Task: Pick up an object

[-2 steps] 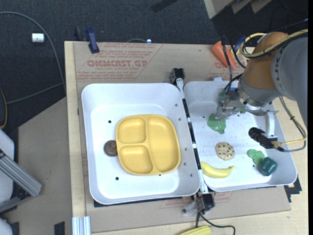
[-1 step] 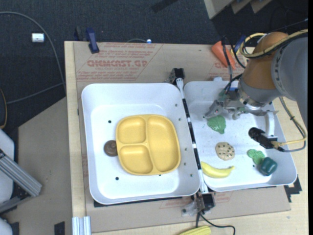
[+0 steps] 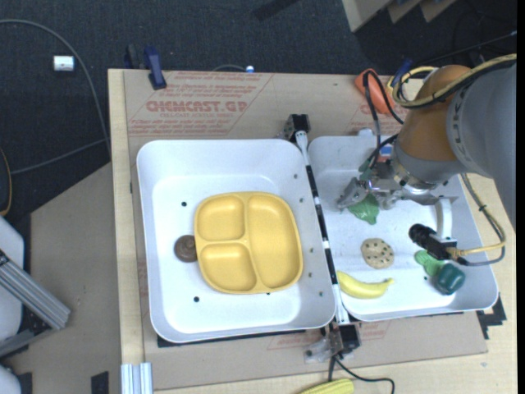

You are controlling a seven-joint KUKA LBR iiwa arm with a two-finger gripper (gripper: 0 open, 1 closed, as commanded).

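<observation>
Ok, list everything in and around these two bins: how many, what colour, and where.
bins: two, white, side by side
divided plate: one, yellow, middle of left-hand bin
disc: one, brown, against the plate's left edge
green piece: one, green, right-hand bin, just below the pincer
cookie: one, tan, right-hand bin's middle
banana: one, yellow, right-hand bin's near edge
bottle-like thing: one, teal-green, right-hand bin's near right corner
arm: one, grey and orange, from the right
pincer: one, grey, over right-hand bin

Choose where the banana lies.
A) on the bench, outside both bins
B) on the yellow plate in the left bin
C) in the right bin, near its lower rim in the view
C: the banana lies on the white floor of the right bin, just below the cookie.
</observation>
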